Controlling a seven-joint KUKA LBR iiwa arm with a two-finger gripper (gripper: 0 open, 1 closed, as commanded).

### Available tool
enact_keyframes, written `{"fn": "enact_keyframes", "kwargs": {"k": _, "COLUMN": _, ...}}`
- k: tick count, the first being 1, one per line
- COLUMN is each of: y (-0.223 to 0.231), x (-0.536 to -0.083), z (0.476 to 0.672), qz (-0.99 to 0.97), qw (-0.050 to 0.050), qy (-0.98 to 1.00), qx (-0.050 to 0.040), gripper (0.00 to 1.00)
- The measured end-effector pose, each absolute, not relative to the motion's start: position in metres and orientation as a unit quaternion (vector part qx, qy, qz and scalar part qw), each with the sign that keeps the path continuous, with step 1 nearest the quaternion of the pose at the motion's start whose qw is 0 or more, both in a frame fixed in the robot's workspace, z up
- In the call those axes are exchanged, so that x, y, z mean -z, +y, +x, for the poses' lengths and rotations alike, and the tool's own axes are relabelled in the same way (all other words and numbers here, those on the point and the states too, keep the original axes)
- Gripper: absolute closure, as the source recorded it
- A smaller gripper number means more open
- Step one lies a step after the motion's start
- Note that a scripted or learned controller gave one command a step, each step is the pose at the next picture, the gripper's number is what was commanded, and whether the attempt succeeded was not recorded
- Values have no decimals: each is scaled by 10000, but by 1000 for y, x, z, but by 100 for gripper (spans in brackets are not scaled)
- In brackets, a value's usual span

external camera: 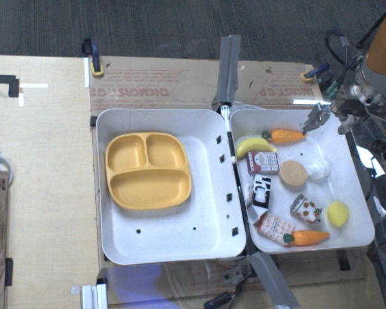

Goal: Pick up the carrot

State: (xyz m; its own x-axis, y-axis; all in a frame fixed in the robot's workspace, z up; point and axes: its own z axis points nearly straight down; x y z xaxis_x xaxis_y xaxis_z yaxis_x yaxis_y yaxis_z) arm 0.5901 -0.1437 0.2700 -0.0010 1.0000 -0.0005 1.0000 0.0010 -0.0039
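Two carrots lie in the right bin (354, 172). One orange carrot (287, 135) with a green top rests near the bin's far wall, beside a banana (254, 146). The other carrot (309, 238) lies against the near wall, next to a snack packet (275, 227). My gripper (328, 121) hangs over the bin's far right corner, just right of the upper carrot. Its fingers stand apart with nothing between them, and the left fingertip (312, 121) is close to that carrot's tip.
The right bin also holds a red-and-white box (264, 163), a tan disc (293, 173), a white crumpled object (318, 168), a black-and-white carton (260, 192), a patterned can (307, 210) and a lemon (338, 214). A yellow divided plate (148, 170) sits in the left bin (180, 237).
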Motion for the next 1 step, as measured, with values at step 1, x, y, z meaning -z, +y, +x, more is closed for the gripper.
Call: {"fn": "enact_keyframes", "kwargs": {"k": 1, "y": -144, "x": -278, "z": 591, "qz": -7063, "qw": 16, "qy": -7079, "qx": -22, "gripper": 100}}
